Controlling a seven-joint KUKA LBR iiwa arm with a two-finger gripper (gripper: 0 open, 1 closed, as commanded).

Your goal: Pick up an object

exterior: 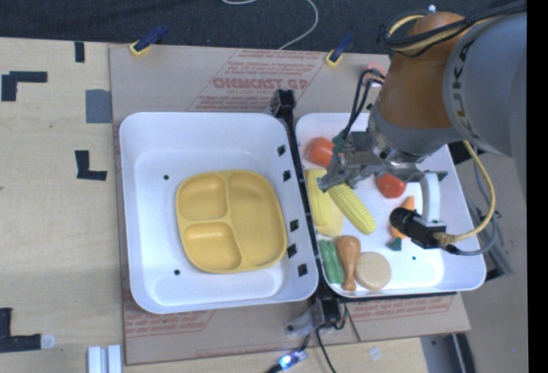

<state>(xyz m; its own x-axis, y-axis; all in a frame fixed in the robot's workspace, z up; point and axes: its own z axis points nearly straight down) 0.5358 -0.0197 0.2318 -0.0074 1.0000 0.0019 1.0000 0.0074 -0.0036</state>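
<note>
Overhead, we look down w/ a slant on a tabletop (51, 192) carrying two shallow white bins side by side. Left bin (145, 136) holds a yellow divided plate (229, 220), three compartments, lying flat near the middle. Right bin (462, 277) is crowded w/ toy food: an orange-red tomato (319, 150) at the upper left, a yellow banana (322, 210) along the left wall, an ear of corn (353, 206) lying diagonally just beside it, a green veg (330, 262), a brown drumstick (348, 253) and a round tan piece (373, 270) at the front, plus a red piece (391, 186) farther right. Arm (445, 80), grey w/ orange band, reaches in from the right. Its claw (341, 177) sits at the corn's upper end; we can't tell whether it's clenched or released.
</note>
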